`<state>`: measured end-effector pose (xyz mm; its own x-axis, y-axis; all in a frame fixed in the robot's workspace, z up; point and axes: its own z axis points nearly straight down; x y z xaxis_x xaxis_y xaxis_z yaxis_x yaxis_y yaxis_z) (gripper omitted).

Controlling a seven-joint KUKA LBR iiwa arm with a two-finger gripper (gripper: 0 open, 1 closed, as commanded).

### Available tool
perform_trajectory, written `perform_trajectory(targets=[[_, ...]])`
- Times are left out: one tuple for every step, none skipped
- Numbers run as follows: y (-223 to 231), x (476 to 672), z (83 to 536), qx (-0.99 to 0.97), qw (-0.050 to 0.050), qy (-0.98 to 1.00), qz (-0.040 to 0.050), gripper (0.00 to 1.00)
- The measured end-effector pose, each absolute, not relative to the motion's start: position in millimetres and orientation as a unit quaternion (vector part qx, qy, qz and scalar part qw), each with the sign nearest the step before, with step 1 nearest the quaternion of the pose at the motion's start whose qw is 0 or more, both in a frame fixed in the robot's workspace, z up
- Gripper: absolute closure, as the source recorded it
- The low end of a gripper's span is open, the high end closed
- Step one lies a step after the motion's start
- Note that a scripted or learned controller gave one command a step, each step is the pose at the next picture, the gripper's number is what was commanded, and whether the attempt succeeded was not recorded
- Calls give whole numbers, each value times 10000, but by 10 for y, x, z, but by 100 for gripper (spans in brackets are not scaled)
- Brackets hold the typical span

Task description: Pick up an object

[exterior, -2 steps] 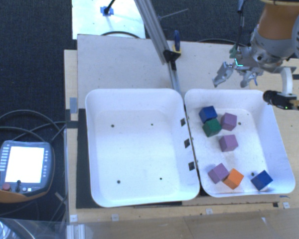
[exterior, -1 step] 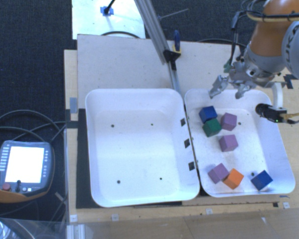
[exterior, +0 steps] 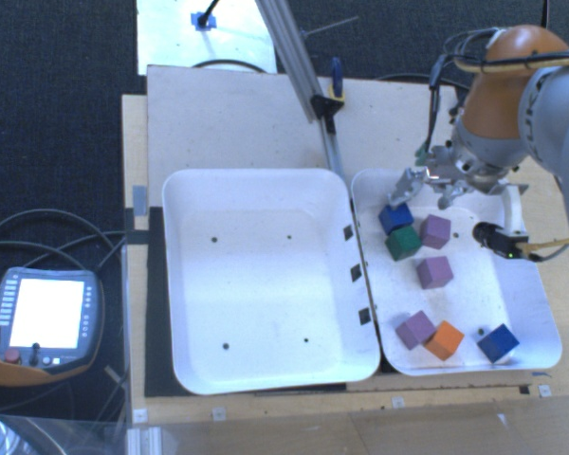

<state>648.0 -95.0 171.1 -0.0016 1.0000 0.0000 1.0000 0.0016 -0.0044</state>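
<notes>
The arm (exterior: 541, 93) is reaching in over the right bin (exterior: 536, 344), with the gripper (exterior: 419, 190) hanging above that bin's far left corner. Its fingers are standing apart with nothing between them. Just below the gripper, a blue cube (exterior: 394, 218) is sitting against a green cube (exterior: 403, 244), beside a purple cube (exterior: 435, 231). Another purple cube (exterior: 434, 272) is lying mid-bin. Along the near edge, a third purple cube (exterior: 415, 329) is touching an orange cube (exterior: 445, 339), with a second blue cube (exterior: 497, 342) near the near right corner.
</notes>
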Motion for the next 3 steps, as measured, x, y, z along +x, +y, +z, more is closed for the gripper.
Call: perform_trajectory(targets=[[-1002, 6563, 1169, -7062, 4, -7080, 6, 0], [-1004, 6578, 1311, -7055, -18, -7087, -13, 100], [-911, 6600, 1801, -7051, -23, -7091, -23, 100]])
